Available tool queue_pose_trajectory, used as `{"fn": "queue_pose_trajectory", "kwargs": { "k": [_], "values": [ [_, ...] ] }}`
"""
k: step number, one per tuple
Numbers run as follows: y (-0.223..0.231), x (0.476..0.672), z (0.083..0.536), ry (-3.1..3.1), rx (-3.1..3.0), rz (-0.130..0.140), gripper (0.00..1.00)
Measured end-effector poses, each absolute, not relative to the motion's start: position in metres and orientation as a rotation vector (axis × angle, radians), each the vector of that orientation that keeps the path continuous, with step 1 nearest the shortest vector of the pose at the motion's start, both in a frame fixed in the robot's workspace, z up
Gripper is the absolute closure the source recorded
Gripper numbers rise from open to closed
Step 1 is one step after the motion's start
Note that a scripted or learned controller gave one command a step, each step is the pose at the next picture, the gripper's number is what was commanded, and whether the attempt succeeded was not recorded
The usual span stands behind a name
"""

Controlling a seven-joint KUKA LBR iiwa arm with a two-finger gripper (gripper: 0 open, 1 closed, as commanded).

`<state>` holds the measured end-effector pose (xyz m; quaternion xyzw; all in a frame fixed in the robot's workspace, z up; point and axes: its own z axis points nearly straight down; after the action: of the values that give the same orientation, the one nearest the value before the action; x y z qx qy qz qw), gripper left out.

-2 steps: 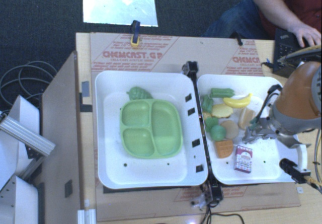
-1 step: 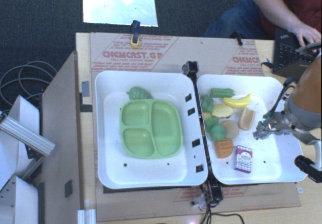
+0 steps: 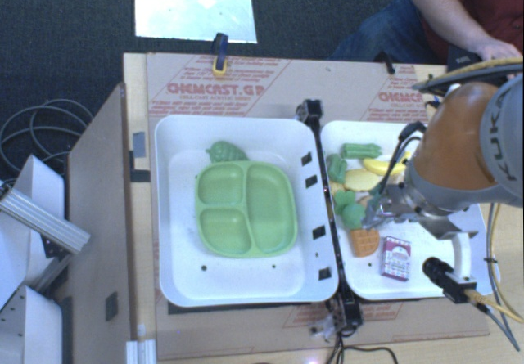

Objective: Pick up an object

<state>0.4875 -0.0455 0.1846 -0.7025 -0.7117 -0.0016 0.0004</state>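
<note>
Centrally, a glossy green compartment tray (image 3: 246, 208) fills the left bin (image 3: 176, 190).

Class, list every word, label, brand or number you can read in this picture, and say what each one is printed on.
"CHEMCAST GP", red, on the brown protective sheet behind the left bin; it repeats at right, partly cut off.
Finer red print on that sheet: too small to read.
Label on the small red and white box in the right bin: blurred, unreadable.

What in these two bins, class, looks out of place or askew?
A green leafy toy in the left bin lies half tucked under the green divided plate, outside its compartments. The small red box in the right bin sits slightly askew.
</note>
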Motion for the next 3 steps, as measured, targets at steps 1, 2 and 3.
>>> {"fn": "queue_pose_trajectory", "kwargs": {
  "k": [1, 2, 3],
  "values": [
    [-0.082, 0.571, 0.185, -2.233, -2.221, -0.006, 1.00],
    [0.012, 0.542, 0.206, -2.234, -2.205, -0.006, 1.00],
    [-0.038, 0.504, 0.251, -2.221, -2.227, -0.003, 1.00]
  ]
}}
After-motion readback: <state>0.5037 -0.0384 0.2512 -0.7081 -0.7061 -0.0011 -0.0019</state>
